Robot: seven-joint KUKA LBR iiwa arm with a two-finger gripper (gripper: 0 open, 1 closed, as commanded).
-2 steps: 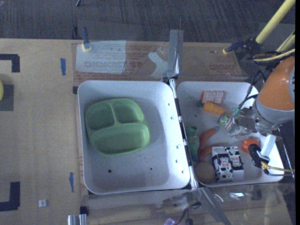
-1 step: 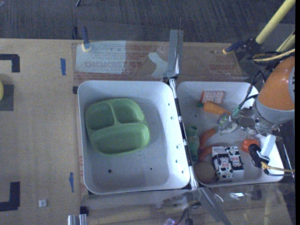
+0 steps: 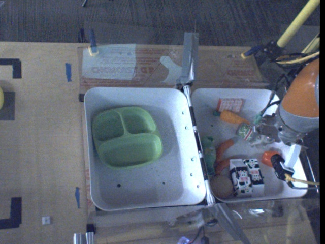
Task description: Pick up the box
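Note:
The box (image 3: 247,177), white with a black cow pattern, lies flat near the front edge of the right bin (image 3: 203,101). My gripper (image 3: 260,130) hangs over the right side of that bin, below the grey wrist and orange band. It is behind the box and apart from it, close to a small green and white item (image 3: 246,131). A smaller red-orange carton (image 3: 230,104) lies at the back of the same bin.
Around the box lie an orange carrot (image 3: 234,117), a red piece (image 3: 223,149), a brown round item (image 3: 221,186), a green item (image 3: 209,157) and an orange piece (image 3: 270,156). A green divided plate (image 3: 127,136) sits in the left bin (image 3: 172,187).

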